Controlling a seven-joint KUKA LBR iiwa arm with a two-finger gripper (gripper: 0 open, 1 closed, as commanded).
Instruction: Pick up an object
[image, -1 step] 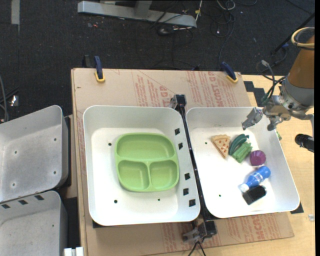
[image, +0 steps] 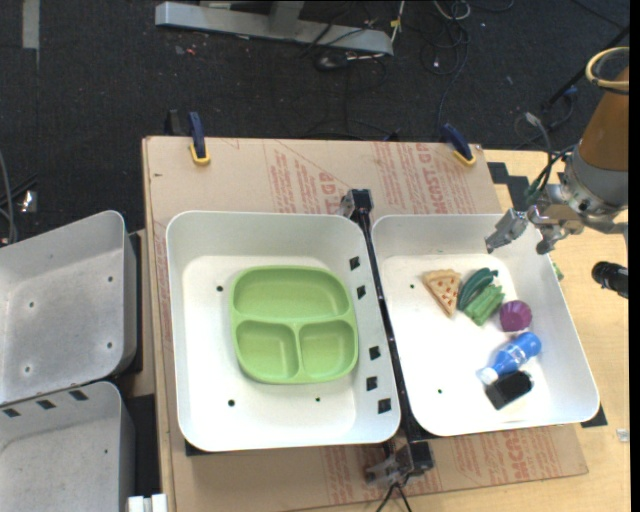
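Gripper (image: 527, 228): hanging over the right bin's (image: 420, 405) far rim, jaws spread open, gripping nothing. Pizza slice (image: 442, 290), green vegetable (image: 480, 294), purple ball (image: 515, 316), blue bottle (image: 511, 358) lying inside that bin, apart from it.

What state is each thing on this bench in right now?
Gripper: fingers spread, holding nothing, over the right bin's far rim.
Green tray: flat in the left bin, its three compartments bare.
Pizza slice toy: lying flat in the right bin.
Green toy: lying against the pizza slice.
Purple toy: resting loose.
Blue bottle: on its side.
Black block: lying beside the bottle.
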